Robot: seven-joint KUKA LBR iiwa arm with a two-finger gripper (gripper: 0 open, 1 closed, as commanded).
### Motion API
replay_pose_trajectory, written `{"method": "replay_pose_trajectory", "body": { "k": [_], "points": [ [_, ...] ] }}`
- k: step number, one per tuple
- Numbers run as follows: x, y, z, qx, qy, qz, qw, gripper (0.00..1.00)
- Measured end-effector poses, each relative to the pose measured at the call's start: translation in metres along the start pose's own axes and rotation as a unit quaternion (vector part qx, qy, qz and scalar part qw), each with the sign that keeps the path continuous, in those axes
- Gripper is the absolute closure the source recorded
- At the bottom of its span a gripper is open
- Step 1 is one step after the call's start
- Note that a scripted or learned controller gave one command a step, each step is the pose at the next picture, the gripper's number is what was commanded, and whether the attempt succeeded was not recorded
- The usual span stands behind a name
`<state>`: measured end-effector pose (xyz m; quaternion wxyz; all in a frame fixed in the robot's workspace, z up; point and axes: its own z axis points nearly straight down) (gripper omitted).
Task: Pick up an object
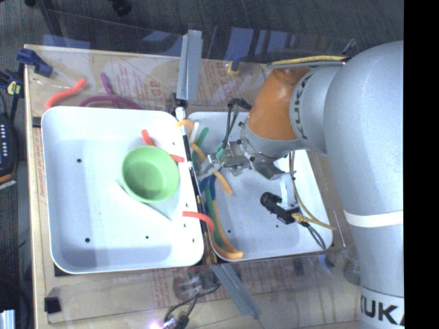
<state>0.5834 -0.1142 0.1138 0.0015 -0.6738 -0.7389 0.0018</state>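
- We see the end effector (218, 162) low over the left side of the right bin (312, 247), close to the wall where the 2 bins meet; we cannot tell its state, since the wrist and its hardware hide the tips.
- The task names no particular object, so any item counts. The nearest candidates are the thin orange and green strips (221, 233) that lie along the right bin's left wall, with 1 orange piece (223, 182) just beside the end effector.
- We judge the task not yet done: nothing shows as lifted or carried, and all items that we can see rest in the bins. What is left is to secure 1 piece and raise it clear.
- In the left bin (68, 249) a green bowl (151, 174) sits near the middle-right, upright with its opening toward us. Small red pieces (197, 217) lie near it along the bin's right edge.
- A black part on a cable (278, 207) hangs from the arm over the right bin's floor.
- The 2 white bins stand side by side on a pale wooden table (123, 286). Loose red and purple strips (103, 101) lie on the table behind the left bin.
- Beyond the table the floor (274, 5) is dark carpet, with chair legs at the top left.
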Motion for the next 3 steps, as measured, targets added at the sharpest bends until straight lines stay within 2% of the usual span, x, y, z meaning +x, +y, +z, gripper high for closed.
{"method": "replay_pose_trajectory", "body": {
  "k": [1,2,3],
  "points": [
    [-0.028,-0.023,0.020,-0.005,0.001,0.004,1.0000,0.00],
    [-0.027,-0.022,0.009,-0.003,0.002,0.001,1.0000,1.00],
    [0.028,0.036,-0.079,-0.002,0.001,0.011,0.9999,1.00]
  ]
}}
